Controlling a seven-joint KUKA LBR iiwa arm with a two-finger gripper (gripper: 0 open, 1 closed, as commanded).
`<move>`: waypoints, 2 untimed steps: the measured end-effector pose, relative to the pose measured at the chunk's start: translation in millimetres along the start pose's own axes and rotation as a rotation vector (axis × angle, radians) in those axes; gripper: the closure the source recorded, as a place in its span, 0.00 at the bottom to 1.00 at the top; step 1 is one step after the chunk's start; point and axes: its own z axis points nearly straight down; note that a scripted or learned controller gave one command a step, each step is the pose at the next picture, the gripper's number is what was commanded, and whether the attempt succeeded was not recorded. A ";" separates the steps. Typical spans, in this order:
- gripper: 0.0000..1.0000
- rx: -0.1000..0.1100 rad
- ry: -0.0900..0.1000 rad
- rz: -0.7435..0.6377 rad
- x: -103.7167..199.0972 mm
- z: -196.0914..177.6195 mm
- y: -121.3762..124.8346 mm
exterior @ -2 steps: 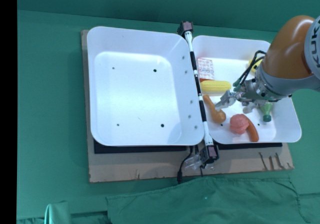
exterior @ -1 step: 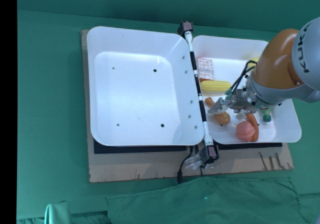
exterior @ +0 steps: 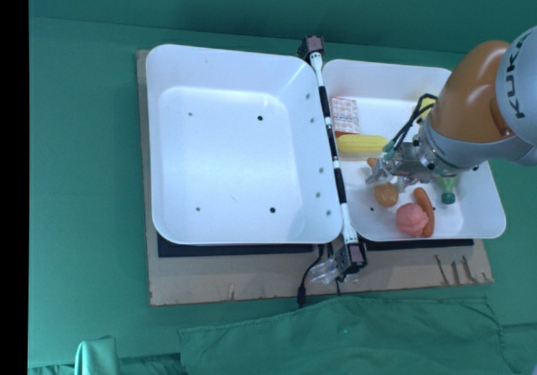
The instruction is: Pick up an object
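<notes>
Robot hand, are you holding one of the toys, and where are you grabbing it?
It cannot be told. The gripper is low in the right bin, beside the corn and above a small orange toy.

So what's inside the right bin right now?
The right bin holds a corn cob, a patterned packet, an orange ball, a pink ball and a carrot. The arm covers whatever lies beneath it.

Arm (exterior: 495, 105) cut off; claw (exterior: 388, 170) fingers unclear

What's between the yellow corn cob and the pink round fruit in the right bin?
In the camera view, a small orange round fruit lies between the yellow corn cob and the pink round fruit, in the right white bin. The gripper hangs just above it.
</notes>
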 end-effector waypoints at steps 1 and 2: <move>1.00 0.007 0.002 -0.006 -0.8 -65.2 2.1; 1.00 0.007 0.002 -0.005 -6.2 -110.1 3.5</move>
